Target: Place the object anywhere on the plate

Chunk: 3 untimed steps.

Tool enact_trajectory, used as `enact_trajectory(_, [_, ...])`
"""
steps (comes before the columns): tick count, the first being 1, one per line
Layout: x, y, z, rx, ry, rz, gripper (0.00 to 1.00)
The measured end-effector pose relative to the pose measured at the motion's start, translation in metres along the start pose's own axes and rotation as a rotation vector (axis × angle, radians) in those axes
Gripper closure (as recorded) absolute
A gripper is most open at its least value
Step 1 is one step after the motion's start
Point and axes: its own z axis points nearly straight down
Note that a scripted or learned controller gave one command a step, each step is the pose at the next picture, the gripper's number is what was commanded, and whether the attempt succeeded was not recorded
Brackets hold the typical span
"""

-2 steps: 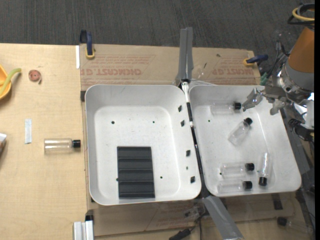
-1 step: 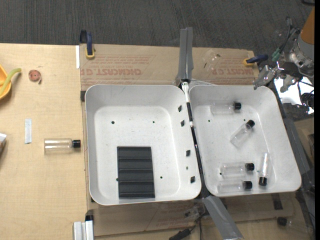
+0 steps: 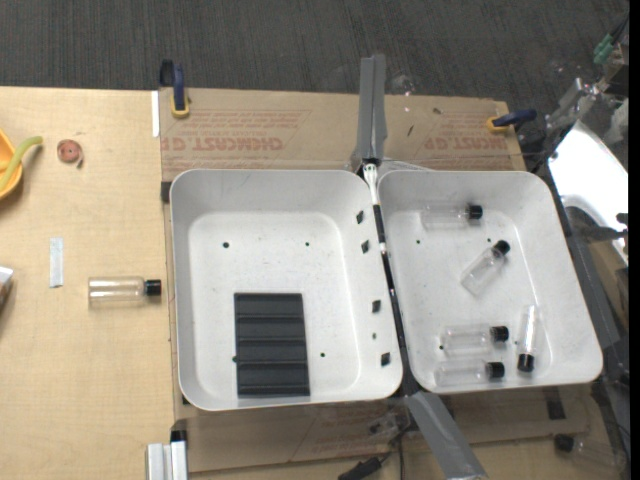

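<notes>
Camera view: the wooden desk [image 3: 80, 388] carries two white bins side by side on a sheet of cardboard [image 3: 260, 138]. The left bin [image 3: 270, 233] holds the black ribbed plate [image 3: 270, 345], lying flat near its front wall. The right bin [image 3: 420, 288] holds five clear vials with black caps: one near the back [image 3: 450, 214], one tilted in the middle [image 3: 485, 266], and three close together at the front [image 3: 472, 338] [image 3: 465, 372] [image 3: 526, 338]. None of them touches the plate. A sixth vial [image 3: 125, 288] lies on the desk, left of the bins. I cannot tell whether the end effector is released or clenched.
</notes>
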Motion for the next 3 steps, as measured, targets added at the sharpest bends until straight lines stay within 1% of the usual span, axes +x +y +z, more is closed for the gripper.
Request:
enact_trajectory(1, [0.002,0.000,-0.054,0.001,0.000,0.142,0.00])
enact_trajectory(2, [-0.007,-0.050,-0.102,0.001,0.000,0.156,0.00])
enact_trajectory(3, [0.053,-0.008,-0.101,0.003,-0.001,0.291,0.00])
